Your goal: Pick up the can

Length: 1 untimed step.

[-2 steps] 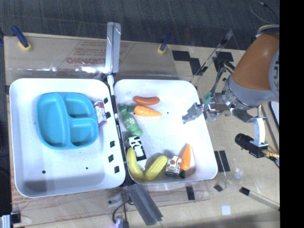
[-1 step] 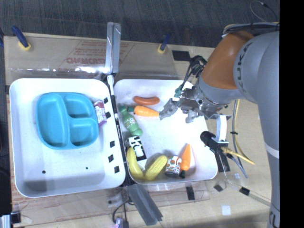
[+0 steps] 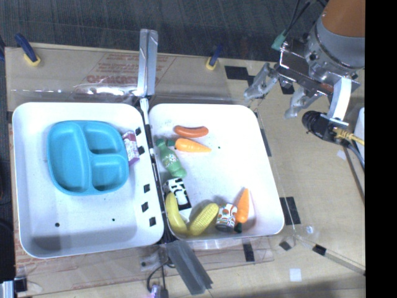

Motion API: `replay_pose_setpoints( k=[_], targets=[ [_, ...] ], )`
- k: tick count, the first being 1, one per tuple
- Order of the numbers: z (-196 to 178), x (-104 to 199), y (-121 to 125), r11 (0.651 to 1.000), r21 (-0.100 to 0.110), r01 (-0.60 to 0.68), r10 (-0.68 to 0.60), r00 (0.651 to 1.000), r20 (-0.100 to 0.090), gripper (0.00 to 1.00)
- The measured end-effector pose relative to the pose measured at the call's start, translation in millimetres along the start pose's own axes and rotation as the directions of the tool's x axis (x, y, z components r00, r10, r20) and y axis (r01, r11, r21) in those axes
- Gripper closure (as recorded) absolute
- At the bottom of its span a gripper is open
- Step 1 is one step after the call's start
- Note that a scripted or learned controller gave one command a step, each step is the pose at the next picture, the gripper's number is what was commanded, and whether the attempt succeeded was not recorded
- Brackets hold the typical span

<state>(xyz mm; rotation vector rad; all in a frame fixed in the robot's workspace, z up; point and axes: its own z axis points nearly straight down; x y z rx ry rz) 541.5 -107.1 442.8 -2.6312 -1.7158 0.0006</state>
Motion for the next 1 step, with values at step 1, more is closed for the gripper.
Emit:
replay_pose_setpoints(
  k=[1],
  targets=[
    [1.0,99.9,48.1,0.883,-0.001,0.469,-0.469,0.883,0.001,0.00]
  ],
)
